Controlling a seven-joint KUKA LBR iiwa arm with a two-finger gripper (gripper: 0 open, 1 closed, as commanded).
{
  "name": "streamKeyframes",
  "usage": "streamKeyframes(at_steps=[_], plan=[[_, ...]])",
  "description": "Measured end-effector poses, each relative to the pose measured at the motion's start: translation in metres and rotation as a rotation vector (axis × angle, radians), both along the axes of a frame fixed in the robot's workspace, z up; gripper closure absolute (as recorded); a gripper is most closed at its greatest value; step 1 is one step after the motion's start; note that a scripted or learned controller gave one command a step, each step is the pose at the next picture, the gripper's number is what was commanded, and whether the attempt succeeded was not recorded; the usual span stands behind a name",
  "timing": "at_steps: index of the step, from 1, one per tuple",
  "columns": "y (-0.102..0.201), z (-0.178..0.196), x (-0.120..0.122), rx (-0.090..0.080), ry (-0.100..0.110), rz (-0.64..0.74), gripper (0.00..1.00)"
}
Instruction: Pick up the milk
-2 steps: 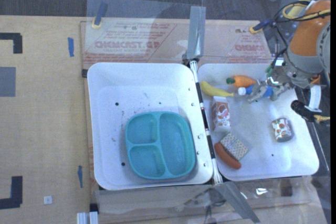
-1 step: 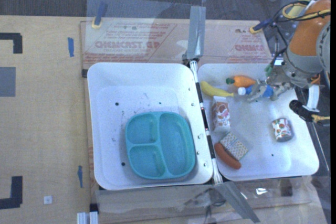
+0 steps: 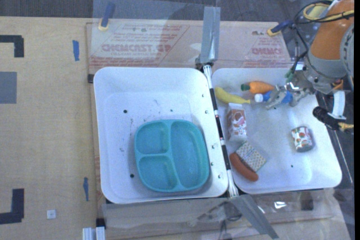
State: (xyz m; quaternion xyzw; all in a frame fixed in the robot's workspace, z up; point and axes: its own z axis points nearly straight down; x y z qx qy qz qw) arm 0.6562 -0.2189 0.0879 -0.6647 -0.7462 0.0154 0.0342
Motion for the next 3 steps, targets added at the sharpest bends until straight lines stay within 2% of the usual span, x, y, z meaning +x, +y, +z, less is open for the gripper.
streamKeyframes(at_steps=[1,2,3], plan=[[0.0024,-0.0001,-0.0003,-0.007,-0.01,-0.004,0.0],[0.0087,-0.0011,0.006,-0.018,-0.047,-0.018,0.0],[0.0099,-0.0015,0.0055,-0.019,-0.045,-0.048,0.0]])
